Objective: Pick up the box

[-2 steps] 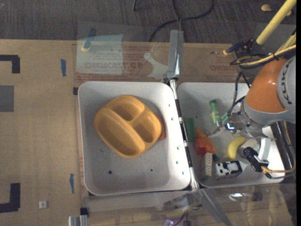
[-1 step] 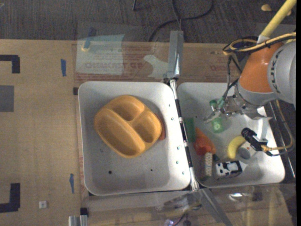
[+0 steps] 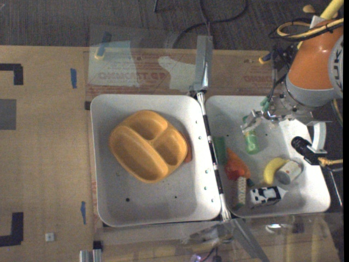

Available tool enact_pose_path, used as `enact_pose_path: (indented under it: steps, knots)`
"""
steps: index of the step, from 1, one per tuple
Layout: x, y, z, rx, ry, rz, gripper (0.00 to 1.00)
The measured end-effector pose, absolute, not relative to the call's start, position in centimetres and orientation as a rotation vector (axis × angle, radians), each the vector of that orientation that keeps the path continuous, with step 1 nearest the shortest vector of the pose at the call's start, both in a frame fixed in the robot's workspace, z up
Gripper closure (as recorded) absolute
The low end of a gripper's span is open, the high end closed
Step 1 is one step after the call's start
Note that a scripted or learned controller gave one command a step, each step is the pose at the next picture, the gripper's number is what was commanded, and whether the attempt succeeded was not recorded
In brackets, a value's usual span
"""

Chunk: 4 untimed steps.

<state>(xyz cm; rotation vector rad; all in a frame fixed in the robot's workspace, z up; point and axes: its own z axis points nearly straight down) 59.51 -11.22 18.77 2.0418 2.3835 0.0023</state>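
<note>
Gripper [image 3: 260,119] hangs over the right bin [image 3: 316,198], up past the black-and-white box [image 3: 265,195]. Honestly can't tell its state, too blurry against a clear green thing [image 3: 251,140].

**Arm reaching in, wrist turned down**

We see the arm [image 3: 313,64] entering from the right of the camera view, its orange band broad and rounded near the upper right corner, with grey casing just beneath it. Below and left of the band, the wrist narrows into a cluster of metal fittings and cables. The gripper [image 3: 255,125] hangs at the end of that cluster, pointing down and to the left. From this slanted angle we cannot tell how its fingers are set.
</note>
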Motion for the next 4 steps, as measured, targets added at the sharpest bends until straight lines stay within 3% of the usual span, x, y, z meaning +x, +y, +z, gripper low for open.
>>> enact_pose_path:
  steps: [1, 4]
  knots:
    - [64.4, -14.6, 18.3, 2.081, 2.35, 0.001, 0.0]
    - [64.3, -16.0, 15.9, 1.965, 2.449, 0.0, 0.0]
